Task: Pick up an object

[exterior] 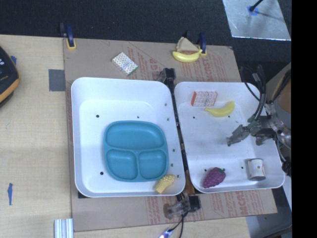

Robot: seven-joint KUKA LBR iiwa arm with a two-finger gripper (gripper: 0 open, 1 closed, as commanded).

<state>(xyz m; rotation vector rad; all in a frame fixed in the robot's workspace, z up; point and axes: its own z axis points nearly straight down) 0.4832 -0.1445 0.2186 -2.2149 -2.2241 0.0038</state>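
pale wood surface carries two white bins side by side; my tool (237, 135) hangs over the right bin (198, 157), reaching in from the right. its fingers (234, 139) look slightly parted with nothing between them. the yellow banana (221, 109) is the nearest pick, i judge: it lies just up and left of the fingertips, long axis running left to right with a slight upward tilt. purple grapes (214, 177) sit lower left of the tool near the front wall, and a small white cup (255, 168) lies below it. the blue divided plate (135, 150) fills the left bin (84, 133).
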